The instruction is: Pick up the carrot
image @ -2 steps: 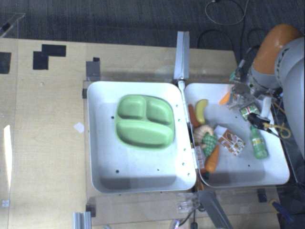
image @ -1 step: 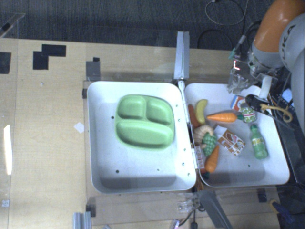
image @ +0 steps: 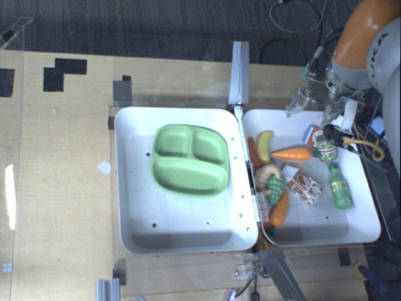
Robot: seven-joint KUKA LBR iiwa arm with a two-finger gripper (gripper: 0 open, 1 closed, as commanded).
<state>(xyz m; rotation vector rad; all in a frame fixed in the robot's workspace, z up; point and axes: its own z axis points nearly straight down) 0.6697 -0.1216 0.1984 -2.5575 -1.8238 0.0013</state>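
The arm (image: 369, 36) runs off the right edge, its upper links cut away. The end effector (image: 316, 102) sits in a tangle of cables above the right bin (image: 351, 231), and whether its fingers are apart is too cluttered to tell. In that bin, the can (image: 326, 149) has a label too small to read. Left of the can, a sausage (image: 252, 152) lies partly tucked behind the banana (image: 265, 144). Near the bin's left wall, a second carrot (image: 279, 209) overlaps a pile whose pieces blur together.

A robotics lab: a wooden bench (image: 56, 168) bears two white bins (image: 125, 187) clamped by metal brackets (image: 239, 74), with loose cables (image: 294, 17) over dark carpet (image: 125, 11)
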